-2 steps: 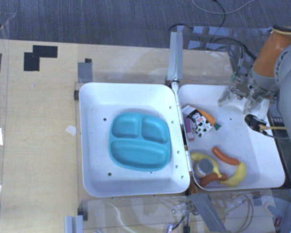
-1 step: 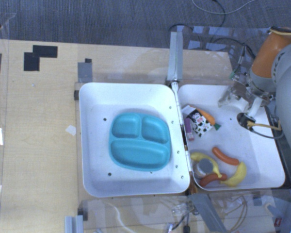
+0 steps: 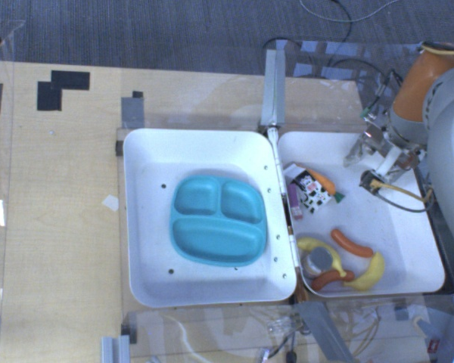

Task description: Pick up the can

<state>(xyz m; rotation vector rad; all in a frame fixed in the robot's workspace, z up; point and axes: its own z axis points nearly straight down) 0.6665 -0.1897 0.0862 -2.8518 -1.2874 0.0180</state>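
Grey can (image 3: 318, 261) sits at six o'clock in the right bin (image 3: 408, 237); gripper (image 3: 380, 156), at one o'clock, grip state perhaps unreadable.

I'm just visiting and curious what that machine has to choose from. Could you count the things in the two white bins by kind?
Divided blue plates: 1, the blue plate in the left bin
Cans: 1, the can
Bananas: 1, the banana
Sausages: 2, the upper sausage and the lower sausage
Carrots: 1, the carrot
Black-and-white spotted boxes: 1, the spotted box
Total: 7
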